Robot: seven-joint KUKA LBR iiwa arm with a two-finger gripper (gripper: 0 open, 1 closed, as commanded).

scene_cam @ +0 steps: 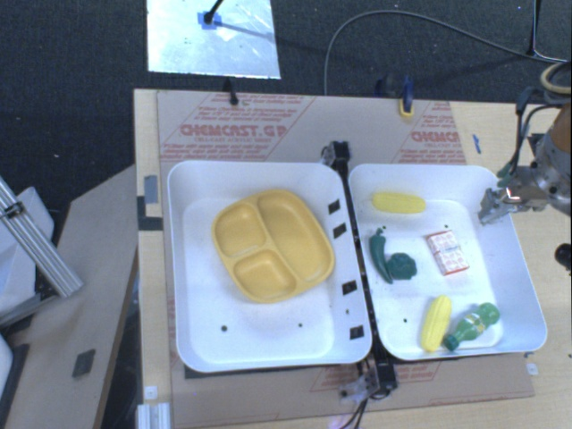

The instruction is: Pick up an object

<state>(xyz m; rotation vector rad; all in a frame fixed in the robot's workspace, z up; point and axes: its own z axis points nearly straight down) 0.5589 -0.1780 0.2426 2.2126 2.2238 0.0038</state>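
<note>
Two white bins are seen side by side: the left bin (192, 329) is occupied by a yellow divided plate (271, 244), while in the right bin (523, 307) lie a corn cob (399, 204), a second corn cob (435, 323), a green bottle (472, 325), a dark green vegetable (391, 259) and a small red-and-white box (446, 252). The gripper (502, 202) is seen at the right bin's far right rim, apparently holding nothing, though how far it is open cannot be told.

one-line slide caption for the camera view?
Gripper at right bin's edge; corn, box and bottle inside; yellow tray in left bin.
</note>
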